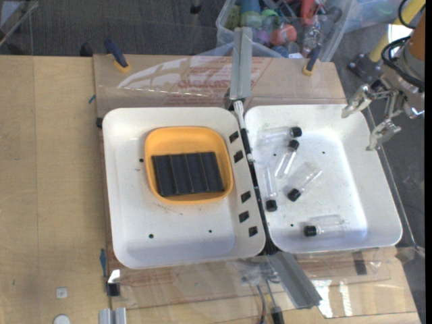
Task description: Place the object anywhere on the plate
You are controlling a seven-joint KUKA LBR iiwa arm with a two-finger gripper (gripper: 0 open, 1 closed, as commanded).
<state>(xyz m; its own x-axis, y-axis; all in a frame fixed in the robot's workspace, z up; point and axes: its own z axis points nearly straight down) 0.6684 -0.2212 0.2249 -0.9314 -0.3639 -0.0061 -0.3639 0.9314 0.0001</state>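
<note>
Two bins sit side by side on the desk [47, 181]. In the left bin [121, 235] a plate [155, 144] lies a little far of centre, and a ribbed block [187, 174] rests on it. The right bin [378, 201] holds several vials [290, 159] scattered across its floor, most toward its left half, one [322, 227] near its near edge. The gripper [370, 121] hangs over the right bin's far right corner. A tub of toys [283, 9] stands far behind the bins.

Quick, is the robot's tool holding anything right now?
Tool: open, holding nothing, hanging over the right bin's far right corner.
</note>
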